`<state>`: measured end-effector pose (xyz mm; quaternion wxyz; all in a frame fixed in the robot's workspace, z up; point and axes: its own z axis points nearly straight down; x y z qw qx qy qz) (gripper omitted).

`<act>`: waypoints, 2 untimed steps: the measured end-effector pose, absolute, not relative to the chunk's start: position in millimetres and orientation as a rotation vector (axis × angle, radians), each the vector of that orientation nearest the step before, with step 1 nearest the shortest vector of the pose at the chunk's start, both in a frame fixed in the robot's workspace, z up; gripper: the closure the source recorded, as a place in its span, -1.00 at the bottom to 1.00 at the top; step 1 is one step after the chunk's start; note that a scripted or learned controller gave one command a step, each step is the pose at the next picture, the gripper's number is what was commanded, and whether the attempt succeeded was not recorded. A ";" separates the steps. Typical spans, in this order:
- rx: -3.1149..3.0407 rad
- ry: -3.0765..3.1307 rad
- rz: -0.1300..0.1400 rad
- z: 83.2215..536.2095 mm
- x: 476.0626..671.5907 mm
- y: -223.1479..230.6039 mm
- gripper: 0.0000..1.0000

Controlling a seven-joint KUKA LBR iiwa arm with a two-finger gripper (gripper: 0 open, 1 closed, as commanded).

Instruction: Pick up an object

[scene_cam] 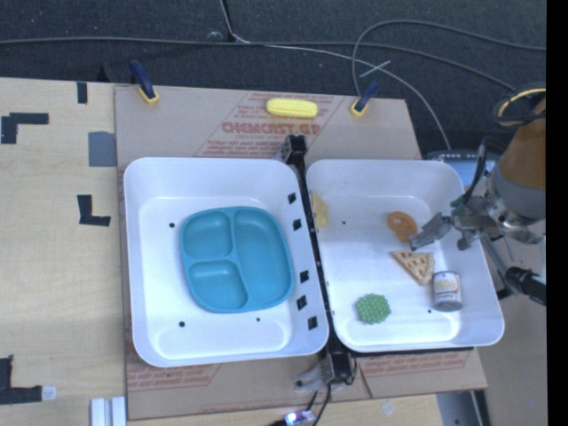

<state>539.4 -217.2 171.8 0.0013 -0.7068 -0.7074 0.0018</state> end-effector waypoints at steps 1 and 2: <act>-2.217 -2.222 0.006 112.6 546.5 -212.8 -1.00; -2.216 -2.224 0.001 125.3 547.3 -211.8 1.00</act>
